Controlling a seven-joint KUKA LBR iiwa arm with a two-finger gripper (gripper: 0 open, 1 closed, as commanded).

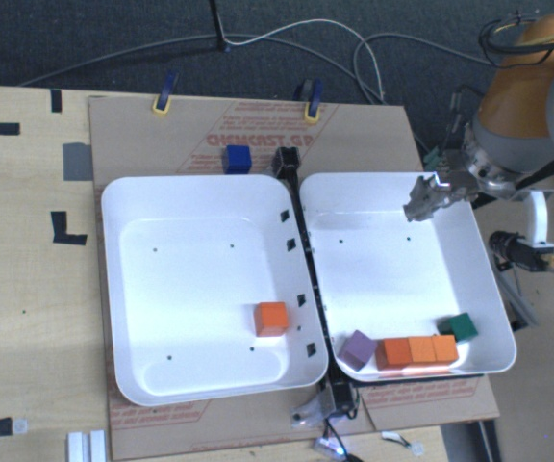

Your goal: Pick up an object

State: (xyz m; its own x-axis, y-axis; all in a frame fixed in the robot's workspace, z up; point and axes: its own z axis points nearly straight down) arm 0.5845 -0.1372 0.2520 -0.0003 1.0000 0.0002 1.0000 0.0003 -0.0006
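Observation:
An orange cube [271, 318] lies in the left bin [142, 219], near its lower right corner. In the right bin [383, 258], along the front wall, sit a purple block [357, 349], a long orange block [416, 351] and a dark green block [461, 327]. My gripper [423, 201] hangs over the right bin's far right corner, well away from all the blocks. Nothing shows between its fingers.
A blue cube [238, 158] rests on the cardboard behind the left bin, next to a black clamp [286, 161]. Cables run across the dark floor at the back. The arm's orange band [517, 85] stands at the right edge.

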